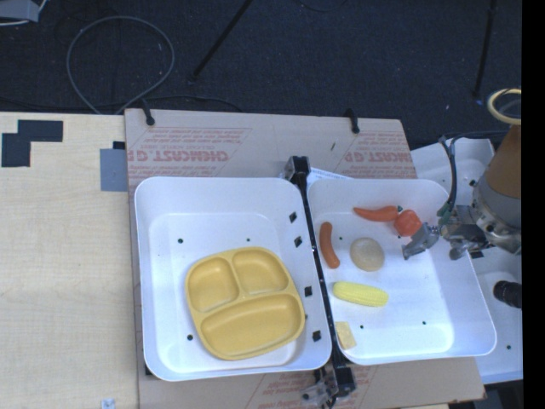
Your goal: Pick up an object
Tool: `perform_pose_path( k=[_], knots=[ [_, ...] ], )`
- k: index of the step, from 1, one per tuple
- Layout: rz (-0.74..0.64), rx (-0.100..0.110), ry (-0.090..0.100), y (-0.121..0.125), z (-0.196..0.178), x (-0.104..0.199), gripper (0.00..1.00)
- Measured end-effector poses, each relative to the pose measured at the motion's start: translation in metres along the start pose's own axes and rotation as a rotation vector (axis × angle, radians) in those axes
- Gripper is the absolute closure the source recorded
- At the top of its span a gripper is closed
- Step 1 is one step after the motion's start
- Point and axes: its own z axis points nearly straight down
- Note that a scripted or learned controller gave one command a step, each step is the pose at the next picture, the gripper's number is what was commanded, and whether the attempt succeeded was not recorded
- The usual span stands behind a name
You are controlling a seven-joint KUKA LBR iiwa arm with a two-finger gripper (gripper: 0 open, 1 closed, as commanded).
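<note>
We see the arm reaching in low from the right, end effector over the right bin; whether open or closed, we cannot tell. Carrot and tomato lie just left of it.

**Count: two bins, one tray, six food items**

Two white bins side by side: left bin; right bin; one yellow divided tray with three compartments, in the left bin; right bin holds six food pieces: one sausage; one carrot; one red-orange piece; one pale round piece; one corn cob; one small yellow block.
</note>
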Motion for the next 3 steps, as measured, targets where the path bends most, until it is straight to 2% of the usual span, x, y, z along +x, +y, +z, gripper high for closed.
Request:
perform_pose_path(
  k=[1,2,3],
  knots=[
    [-0.002,-0.013,-0.003,0.003,-0.007,0.0,0.0],
    [-0.002,-0.007,-0.001,0.004,0.037,0.0,0.0],
    [-0.002,-0.005,0.0,0.004,0.101,-0.001,0.0]
  ],
)
